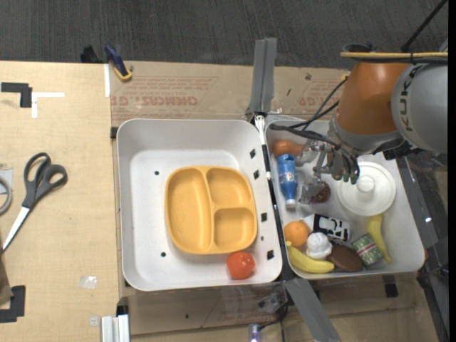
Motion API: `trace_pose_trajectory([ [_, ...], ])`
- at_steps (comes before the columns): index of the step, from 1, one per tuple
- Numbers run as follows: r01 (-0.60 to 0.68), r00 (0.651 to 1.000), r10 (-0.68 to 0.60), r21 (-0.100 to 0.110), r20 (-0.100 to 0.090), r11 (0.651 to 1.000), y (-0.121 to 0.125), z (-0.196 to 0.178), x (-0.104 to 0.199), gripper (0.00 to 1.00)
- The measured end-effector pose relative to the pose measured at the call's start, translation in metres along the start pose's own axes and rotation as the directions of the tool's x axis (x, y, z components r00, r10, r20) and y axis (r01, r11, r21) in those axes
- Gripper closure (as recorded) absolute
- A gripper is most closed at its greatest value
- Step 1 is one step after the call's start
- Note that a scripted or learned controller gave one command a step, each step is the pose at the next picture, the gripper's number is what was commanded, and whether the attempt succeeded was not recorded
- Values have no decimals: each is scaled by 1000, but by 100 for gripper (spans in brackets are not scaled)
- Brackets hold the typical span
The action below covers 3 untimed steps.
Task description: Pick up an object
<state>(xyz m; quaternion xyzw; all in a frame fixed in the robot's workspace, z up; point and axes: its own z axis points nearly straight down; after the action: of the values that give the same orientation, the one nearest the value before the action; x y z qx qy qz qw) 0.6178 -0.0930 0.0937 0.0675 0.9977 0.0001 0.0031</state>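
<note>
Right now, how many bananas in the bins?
2, both in the right bin: one banana along the near edge under the orange, another at the near right beside the white lid. More may hide under the arm.

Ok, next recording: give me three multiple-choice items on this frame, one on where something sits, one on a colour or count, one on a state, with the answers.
1. Where is the red tomato?
A. in the left bin, beside the yellow divided plate's near edge
B. in the right bin, by the blue bottle
C. on the bench beside the scissors

2. How many compartments does the yellow divided plate have?
A. two
B. three
C. five

3. How does the blue bottle rest?
A. standing upright
B. lying on its side in the right bin
C. lifted clear of the bin

Answers:
1. A, the tomato sits on the left bin floor, just off the plate's near corner.
2. B, one long section and two smaller ones show.
3. B, its full length lies along the right bin floor near the divider, left of the tool.
</note>
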Motion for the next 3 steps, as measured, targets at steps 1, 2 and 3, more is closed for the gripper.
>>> trace_pose_trajectory([
  [1, -51, 999, 51, 1, -2, 999, -74, -24, 28, 0],
  [2, -240, 971, 240, -3, 8, 971, -2, -4, 30, 0],
  [3, -183, 983, 183, 2, 0, 983, -90, -32, 25, 0],
])
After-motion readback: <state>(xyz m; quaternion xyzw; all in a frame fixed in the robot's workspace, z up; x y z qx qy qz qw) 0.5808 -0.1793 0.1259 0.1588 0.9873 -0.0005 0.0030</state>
